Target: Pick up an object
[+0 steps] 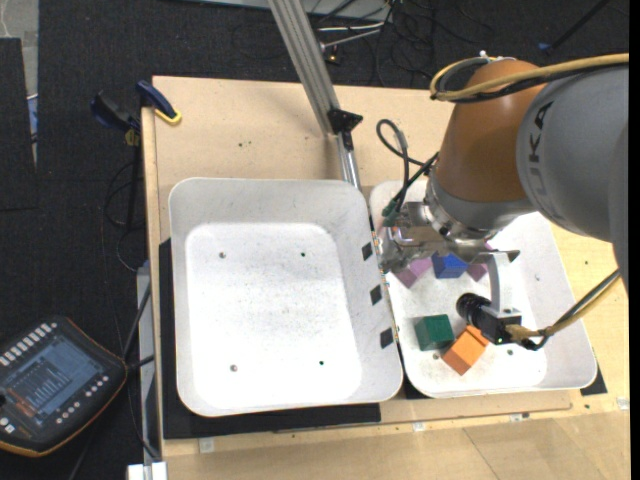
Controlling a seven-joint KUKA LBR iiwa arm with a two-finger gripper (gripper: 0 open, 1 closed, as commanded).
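My gripper (418,246) hangs low over the near-left part of the right bin (560,363), under the grey and orange wrist. Right below it lies a purple block (411,272), and a blue block (450,265) sits beside that. Another purple piece (479,269) peeks out further right. A green block (434,331) and an orange block (465,351) rest closer to the bin's front edge. The wrist hides the bin's back half.
The left bin (200,268) stands beside the right one, their rims touching. A metal pole (308,58) slants in from the back. A blue and yellow clamp (150,103) grips the bench's back left corner. A teach pendant (45,380) lies on the floor at lower left.
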